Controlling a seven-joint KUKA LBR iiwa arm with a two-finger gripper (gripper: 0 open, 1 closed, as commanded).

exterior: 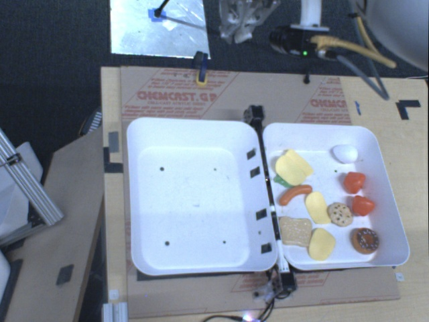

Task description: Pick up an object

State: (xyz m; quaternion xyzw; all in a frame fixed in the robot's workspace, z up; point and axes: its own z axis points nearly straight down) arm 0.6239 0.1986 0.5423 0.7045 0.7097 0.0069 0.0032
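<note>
Everything sits relative to the hinge strip (265, 193) running between the two bins on the desk (167, 92). Left of it is the left bin (137, 180). Right of it is the right bin (392, 200), holding all the items. Just beside the strip: the cheese wedge (293, 167) toward the back, the sausage (295, 194) in front of that, then the bread slice (295, 231) nearest the front. Further right come the potato chip (317, 206), lemon piece (322, 244) and cookie (340, 214). Farthest from the strip: egg (345, 153) at the back, two tomatoes (355, 182) in the middle, donut (365, 240) in front. The hand (242, 15) hangs behind the desk's back edge, above the strip's line.
</note>
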